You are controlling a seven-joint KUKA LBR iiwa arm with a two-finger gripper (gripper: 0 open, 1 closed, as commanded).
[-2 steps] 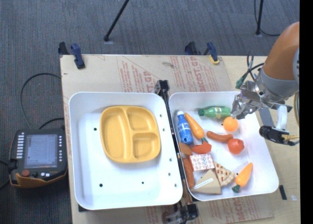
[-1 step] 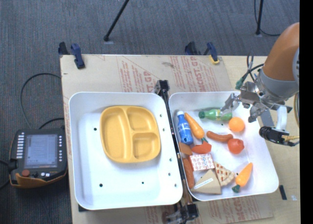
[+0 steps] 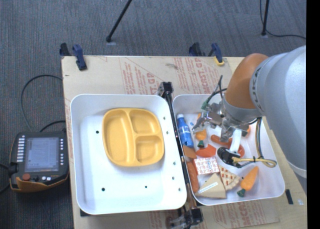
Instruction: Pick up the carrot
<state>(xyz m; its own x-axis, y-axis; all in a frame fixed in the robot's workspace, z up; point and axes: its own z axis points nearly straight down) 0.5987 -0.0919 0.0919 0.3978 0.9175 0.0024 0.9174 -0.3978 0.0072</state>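
The carrot is orange with a green stub at its lower end. It lies at a slant in the front right corner of the right bin. My gripper hangs low over the middle of that bin, up and to the left of the carrot and apart from it. It sits among a heap of toy foods, and the grey arm with its orange band covers the bin's back right part.
The right bin also holds a blue bottle, a red piece, a checked red-and-white piece, a waffle and a sandwich wedge. In the left bin lies a yellow divided plate. A yellow cable runs just above the carrot.
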